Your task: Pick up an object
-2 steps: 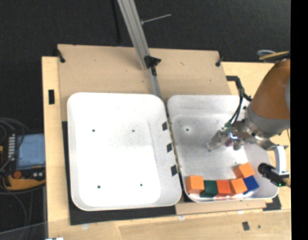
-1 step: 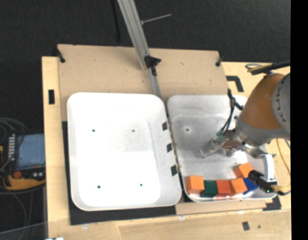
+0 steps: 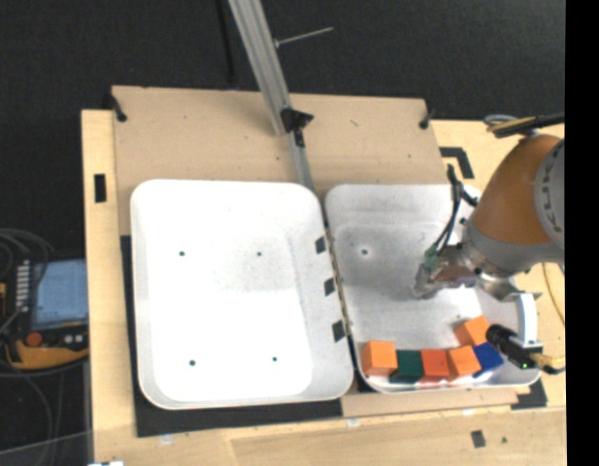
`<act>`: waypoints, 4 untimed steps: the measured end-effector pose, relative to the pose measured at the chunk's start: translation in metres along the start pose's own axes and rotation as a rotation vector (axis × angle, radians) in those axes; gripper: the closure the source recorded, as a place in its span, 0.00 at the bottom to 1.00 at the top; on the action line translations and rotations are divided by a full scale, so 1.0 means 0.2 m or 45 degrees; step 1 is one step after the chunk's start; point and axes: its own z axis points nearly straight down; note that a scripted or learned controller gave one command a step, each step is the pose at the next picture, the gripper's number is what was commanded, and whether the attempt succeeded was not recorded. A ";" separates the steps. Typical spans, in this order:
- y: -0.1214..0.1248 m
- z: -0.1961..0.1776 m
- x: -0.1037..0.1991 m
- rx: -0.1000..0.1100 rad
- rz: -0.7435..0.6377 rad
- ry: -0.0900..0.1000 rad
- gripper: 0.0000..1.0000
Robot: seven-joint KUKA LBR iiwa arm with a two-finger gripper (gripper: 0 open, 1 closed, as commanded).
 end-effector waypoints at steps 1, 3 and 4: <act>0.03 -0.31 0.03 -0.003 -0.019 -0.002 1.00; 0.03 -0.62 0.27 0.004 -0.025 0.002 1.00; -0.02 -0.58 0.57 0.007 -0.023 0.001 1.00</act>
